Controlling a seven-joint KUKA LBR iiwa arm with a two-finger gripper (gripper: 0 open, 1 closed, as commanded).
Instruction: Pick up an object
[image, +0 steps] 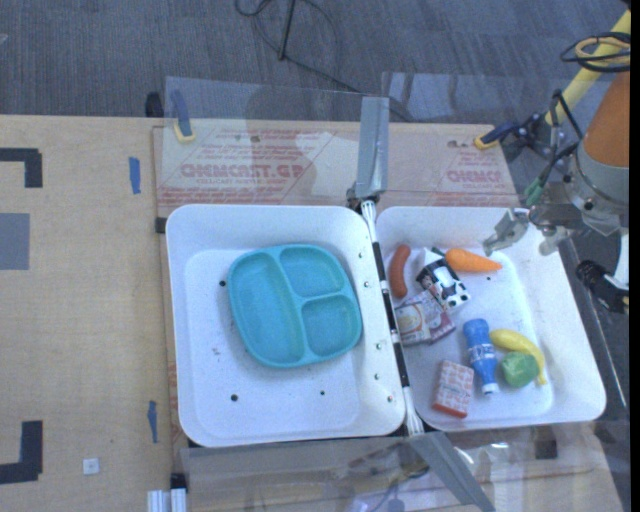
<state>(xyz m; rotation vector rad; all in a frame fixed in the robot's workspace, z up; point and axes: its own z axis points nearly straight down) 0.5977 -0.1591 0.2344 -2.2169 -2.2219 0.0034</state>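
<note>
Two white bins (190, 300); one blue plate (295, 305); seven small items (455, 388).

grey carpet floor (90, 50) | light wooden bench (80, 330) | even light

An orange carrot (472, 262) lies flat at the right bin's (580, 350) far side; a blue bottle (479, 354) lies nearer.

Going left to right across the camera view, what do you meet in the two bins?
Blue divided plate → sausage → black-and-white toy cow → blue bottle → green pepper; the gripper hangs above the right bin's far right corner.
</note>
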